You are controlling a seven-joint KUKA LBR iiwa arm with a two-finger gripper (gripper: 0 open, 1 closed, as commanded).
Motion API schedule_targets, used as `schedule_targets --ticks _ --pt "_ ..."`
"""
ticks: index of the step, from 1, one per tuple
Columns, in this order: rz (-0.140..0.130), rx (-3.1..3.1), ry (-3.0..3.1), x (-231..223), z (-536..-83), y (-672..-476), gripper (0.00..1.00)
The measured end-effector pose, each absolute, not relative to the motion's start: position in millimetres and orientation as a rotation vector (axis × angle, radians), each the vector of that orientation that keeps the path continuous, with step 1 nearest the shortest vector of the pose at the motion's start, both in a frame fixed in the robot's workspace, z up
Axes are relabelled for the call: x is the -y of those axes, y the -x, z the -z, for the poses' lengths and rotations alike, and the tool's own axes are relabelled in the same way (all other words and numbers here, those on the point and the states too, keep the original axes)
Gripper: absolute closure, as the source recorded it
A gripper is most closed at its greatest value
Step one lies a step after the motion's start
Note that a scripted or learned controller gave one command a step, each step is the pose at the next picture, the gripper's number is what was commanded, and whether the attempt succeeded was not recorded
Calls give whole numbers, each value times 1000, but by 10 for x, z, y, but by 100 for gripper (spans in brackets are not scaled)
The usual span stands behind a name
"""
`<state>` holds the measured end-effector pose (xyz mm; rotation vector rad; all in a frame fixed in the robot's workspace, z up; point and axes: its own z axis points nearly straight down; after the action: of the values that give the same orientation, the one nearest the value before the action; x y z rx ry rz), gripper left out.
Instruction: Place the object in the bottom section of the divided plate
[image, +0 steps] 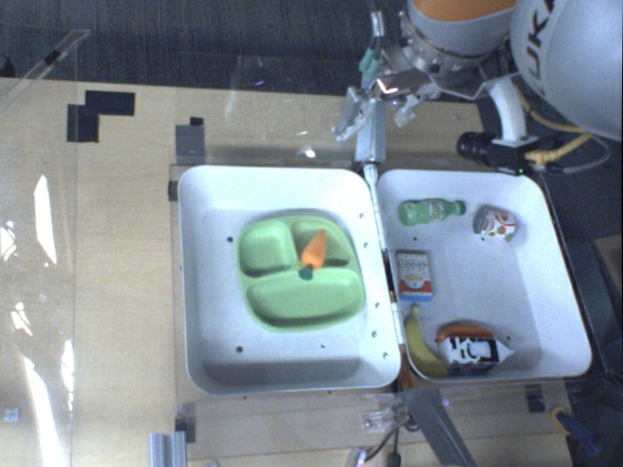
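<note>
Nearest the lens, low in the right bin, lie a banana and a dark packet. Left of them, the carrot lies tilted on the green divided plate in the left bin, across the ridge between the upper right section and the bottom one. A small carton, green bottle and crumpled can sit in the right bin. At the frame's top, the gripper hangs released, holding nothing
</note>
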<state>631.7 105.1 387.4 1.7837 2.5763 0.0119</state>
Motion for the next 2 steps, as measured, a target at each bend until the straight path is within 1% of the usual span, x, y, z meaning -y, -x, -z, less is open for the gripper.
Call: schedule_targets --ticks 1,2 --pt "-20 -2579 -1769 -1078 -3993 -6326 100" --pt "-28 -2580 -1756 -1098 -4115 -6336 100"
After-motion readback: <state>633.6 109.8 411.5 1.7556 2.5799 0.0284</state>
